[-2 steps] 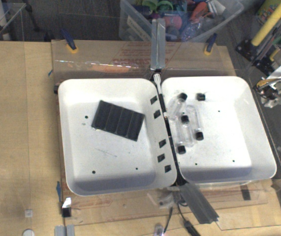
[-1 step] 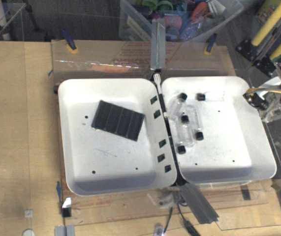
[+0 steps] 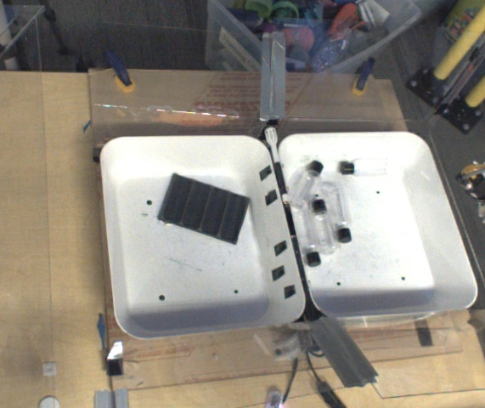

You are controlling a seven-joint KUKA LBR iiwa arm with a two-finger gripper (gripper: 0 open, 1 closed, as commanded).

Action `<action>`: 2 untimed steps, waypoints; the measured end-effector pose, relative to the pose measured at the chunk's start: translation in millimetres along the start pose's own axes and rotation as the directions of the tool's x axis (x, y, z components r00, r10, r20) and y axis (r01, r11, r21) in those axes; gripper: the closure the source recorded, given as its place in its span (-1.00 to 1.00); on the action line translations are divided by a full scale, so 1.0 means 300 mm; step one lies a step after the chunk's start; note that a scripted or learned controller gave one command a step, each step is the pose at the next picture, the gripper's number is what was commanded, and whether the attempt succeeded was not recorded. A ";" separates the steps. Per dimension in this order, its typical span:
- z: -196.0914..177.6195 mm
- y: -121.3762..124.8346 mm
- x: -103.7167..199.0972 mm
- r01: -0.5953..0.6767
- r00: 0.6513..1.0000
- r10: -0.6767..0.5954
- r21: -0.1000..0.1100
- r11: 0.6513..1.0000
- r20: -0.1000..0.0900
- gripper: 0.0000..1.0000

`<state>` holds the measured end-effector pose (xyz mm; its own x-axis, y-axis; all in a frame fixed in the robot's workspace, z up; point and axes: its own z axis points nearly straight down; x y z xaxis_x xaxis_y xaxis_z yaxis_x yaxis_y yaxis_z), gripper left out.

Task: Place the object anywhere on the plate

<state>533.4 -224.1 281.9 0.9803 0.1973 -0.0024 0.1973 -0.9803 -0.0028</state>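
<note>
The clear, black-studded object [image 3: 324, 217] is lying in the right bin [image 3: 412, 253] beside the divider, seemingly awaiting pickup, while the dark plate [image 3: 204, 208] is sitting flat in the left bin [image 3: 140, 270]; I cannot tell the jaws' state.

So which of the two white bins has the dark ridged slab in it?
The left bin. The dark ridged slab lies tilted on its floor, while the right bin holds a clear plastic object with black knobs.
</note>
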 end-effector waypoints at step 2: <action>0.049 -0.135 -0.132 0.000 1.000 0.000 0.001 1.000 0.001 1.00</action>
<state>486.5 -192.2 267.5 0.9803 0.1973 -0.0032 0.1973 -0.9803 -0.0040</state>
